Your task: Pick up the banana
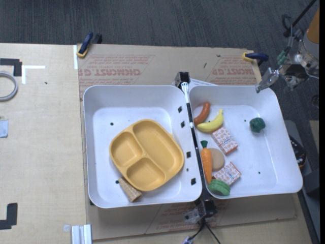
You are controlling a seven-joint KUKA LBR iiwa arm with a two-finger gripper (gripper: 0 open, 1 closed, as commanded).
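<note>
The yellow banana (211,123) lies in the right bin (277,161), near that bin's left wall, curving up to the right. A red-brown sausage (201,112) lies just above and to the left of it, close beside it. My gripper (273,78) hangs over the right bin's far right corner, well to the upper right of the banana, with nothing visibly in it.
The right bin also holds a green broccoli piece (257,125), two pink-and-white packets (224,140) (228,173), a carrot (206,162), a tan disc (218,159) and a green item (219,187). In the left bin (99,136) are a yellow divided plate (146,154) and a brown cracker (129,190).
</note>
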